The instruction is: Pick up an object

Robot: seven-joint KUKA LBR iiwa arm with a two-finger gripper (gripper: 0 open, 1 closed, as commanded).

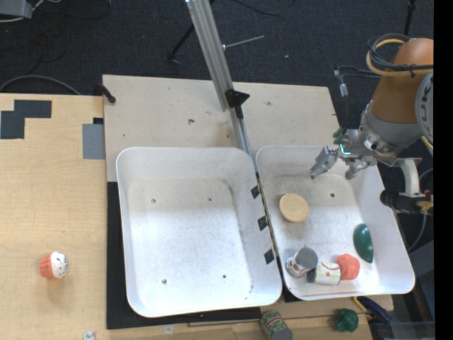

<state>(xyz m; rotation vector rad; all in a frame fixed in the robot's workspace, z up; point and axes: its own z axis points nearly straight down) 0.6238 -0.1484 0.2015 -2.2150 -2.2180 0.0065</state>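
— Camera view, status of the tool (338,163)?
— I read it at 1 o'clock in the right bin (396,278), fingers spread apart, nothing between them.
— Candidates for the pick?
— Tan disc (294,207) mid-bin, at 7 o'clock from the tool. Green object (363,241) at the 3 o'clock wall. Grey cup (306,258), white cup (327,273) and red ball (348,265) clustered at 6 o'clock. Left bin (141,289) alongside on the tabletop (170,105).
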